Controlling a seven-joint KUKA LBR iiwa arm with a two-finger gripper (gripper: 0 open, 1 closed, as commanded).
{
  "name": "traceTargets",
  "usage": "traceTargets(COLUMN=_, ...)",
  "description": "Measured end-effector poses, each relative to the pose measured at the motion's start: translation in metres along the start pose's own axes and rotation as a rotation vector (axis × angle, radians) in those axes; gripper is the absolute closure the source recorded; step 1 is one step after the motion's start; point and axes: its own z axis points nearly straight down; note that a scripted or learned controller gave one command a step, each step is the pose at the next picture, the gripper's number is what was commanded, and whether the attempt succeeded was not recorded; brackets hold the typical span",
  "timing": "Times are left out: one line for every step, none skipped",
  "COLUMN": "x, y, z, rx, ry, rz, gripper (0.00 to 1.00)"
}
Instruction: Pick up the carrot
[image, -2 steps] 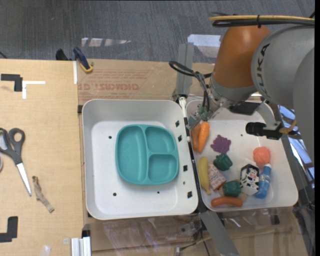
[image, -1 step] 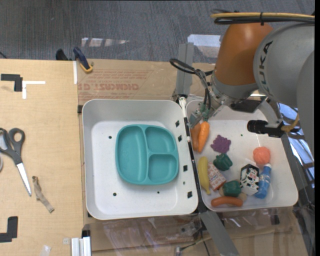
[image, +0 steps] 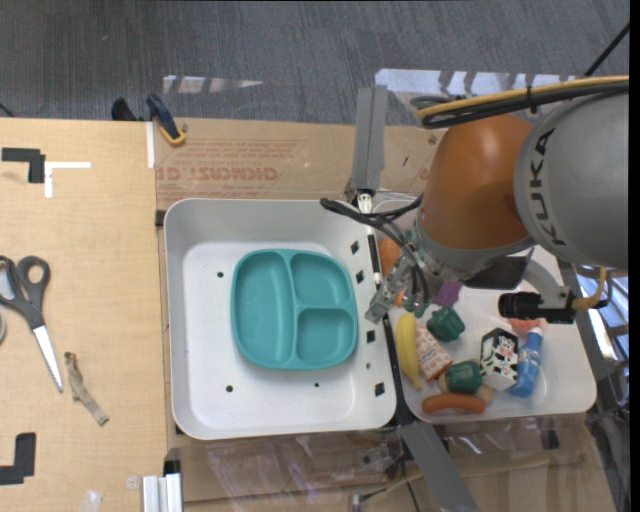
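While the arm's jaws (image: 397, 285) hang low over the right bin's (image: 580, 395) left edge, their spread impossible to tell, the carrot (image: 388, 252) lies beside them, ungrasped, so closing on it comes next.

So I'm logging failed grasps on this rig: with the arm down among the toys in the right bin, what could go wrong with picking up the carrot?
The gripper sits at the crowded left wall of the right bin. Little orange shows beside it, so it may close off-centre on the carrot.
The banana and purple toy lie close by; it could grab or shove one instead.
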Motion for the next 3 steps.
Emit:
traceTargets(x=0.052, y=-0.016, z=-0.088, rx=-0.002, ry=-0.004, rz=-0.288, gripper=1.0)
traceTargets(x=0.005, y=-0.062, z=-0.135, rx=-0.002, ry=-0.005, rz=-0.355, gripper=1.0)
traceTargets(x=0.036, y=-0.042, z=-0.038, rx=-0.001, ry=-0.001, rz=0.002, gripper=1.0)
